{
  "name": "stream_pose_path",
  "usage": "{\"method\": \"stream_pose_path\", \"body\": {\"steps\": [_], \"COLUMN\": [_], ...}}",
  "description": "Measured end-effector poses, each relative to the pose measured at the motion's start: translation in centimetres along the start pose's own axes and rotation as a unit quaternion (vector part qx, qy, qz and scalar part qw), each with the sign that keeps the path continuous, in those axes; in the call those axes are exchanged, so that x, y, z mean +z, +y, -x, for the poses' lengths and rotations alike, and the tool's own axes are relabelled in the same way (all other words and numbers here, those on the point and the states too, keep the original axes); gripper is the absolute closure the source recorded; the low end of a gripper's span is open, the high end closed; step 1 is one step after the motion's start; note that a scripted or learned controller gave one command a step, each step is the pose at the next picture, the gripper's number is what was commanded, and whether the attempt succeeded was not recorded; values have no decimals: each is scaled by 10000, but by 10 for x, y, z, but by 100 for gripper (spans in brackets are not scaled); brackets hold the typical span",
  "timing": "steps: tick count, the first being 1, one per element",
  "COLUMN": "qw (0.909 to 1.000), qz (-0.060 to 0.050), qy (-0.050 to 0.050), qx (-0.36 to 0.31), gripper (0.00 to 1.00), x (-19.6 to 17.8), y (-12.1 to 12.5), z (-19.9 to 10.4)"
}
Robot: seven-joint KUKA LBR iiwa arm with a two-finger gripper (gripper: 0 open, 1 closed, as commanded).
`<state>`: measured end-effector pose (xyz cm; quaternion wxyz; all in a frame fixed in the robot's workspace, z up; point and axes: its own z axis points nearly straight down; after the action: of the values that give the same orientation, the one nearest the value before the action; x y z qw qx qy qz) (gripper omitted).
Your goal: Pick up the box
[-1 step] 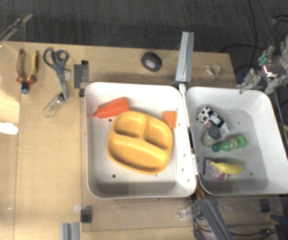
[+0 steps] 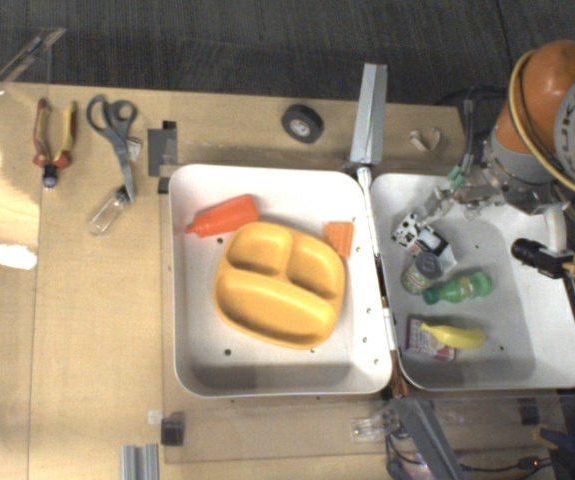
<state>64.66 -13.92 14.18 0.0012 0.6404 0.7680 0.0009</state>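
1. Two white bins sit side by side on the desk (image 2: 87,298); the left bin (image 2: 192,368) holds a large yellow divided tray (image 2: 279,283), an orange carrot-shaped toy (image 2: 223,216) at its upper left and a small orange piece (image 2: 339,236) at its upper right.
2. The right bin (image 2: 547,353) holds the loose items: a small box (image 2: 428,338) with a purple and white face lies flat near the front left corner, with a yellow banana-like piece (image 2: 457,337) lying across its right side and touching it; a green bottle (image 2: 459,288) lies on its side just above; a grey round cap or jar (image 2: 426,265) and a black-and-white cube (image 2: 408,232) are further back.
3. The gripper (image 2: 454,190) hangs over the rear left of the right bin, near the black-and-white cube and well apart from the box; whether its tips are spread or pressed together I cannot tell, since they are small and blurred; nothing visible is held between them.
4. Progress, as a judgement: the box lies untouched in the bin, so no grasp is made; left to do are moving forward over the box, descending, closing on it and lifting; the banana piece resting on it could hinder a clean grip.
5. Off to the left on the desk lie scissors (image 2: 117,133) and pliers (image 2: 52,138), clear of the work.
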Motion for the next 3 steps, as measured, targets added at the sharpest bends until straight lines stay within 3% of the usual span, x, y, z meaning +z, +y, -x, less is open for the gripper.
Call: {"method": "stream_pose_path", "body": {"steps": [1,2,3], "qw": [9931,9989,9998], "qz": [33,26,17], "qy": [-12,-6,-5], "qx": [-1168,458,183], "gripper": [0,0,0], "x": [43,54,30], "y": [-35,1,-67], "z": [-39,-40,-20]}}
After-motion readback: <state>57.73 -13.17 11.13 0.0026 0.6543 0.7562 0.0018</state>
